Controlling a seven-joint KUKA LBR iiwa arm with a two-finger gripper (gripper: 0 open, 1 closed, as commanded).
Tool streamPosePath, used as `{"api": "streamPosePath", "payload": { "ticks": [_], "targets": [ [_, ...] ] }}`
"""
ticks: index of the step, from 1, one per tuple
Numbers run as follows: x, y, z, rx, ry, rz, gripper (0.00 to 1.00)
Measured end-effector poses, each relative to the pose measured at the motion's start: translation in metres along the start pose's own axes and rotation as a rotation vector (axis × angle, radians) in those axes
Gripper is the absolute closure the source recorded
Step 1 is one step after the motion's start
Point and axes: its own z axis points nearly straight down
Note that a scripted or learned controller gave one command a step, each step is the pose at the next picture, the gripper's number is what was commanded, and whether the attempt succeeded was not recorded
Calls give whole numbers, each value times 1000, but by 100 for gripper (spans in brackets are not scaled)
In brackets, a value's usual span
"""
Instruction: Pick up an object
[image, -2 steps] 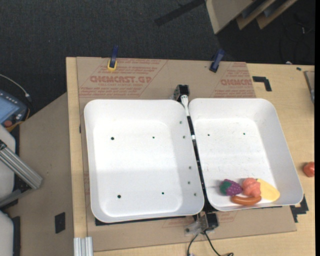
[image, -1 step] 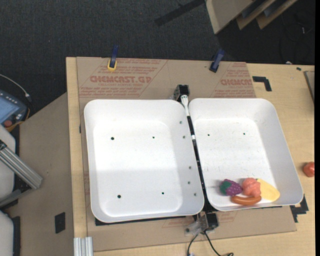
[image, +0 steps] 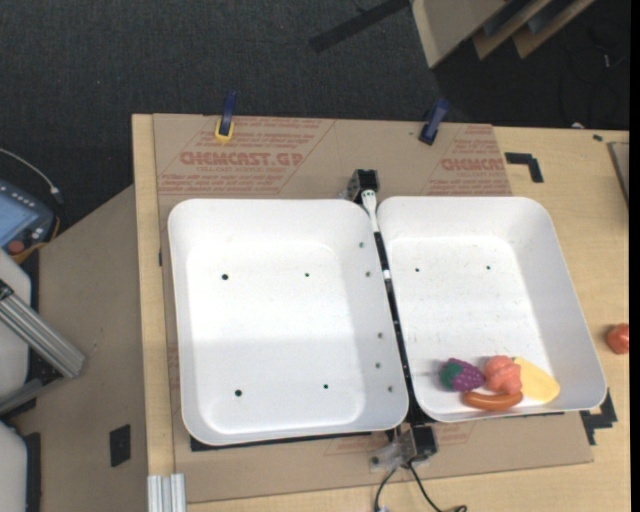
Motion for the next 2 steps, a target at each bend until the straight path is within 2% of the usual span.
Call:
{"api": "streamPosePath", "payload": {
  "ticks": [1,2],
  "targets": [
    [0,1,-11,-6,-3,-1,100],
    [-49,45,79,14,4,2,100]
  ]
}}
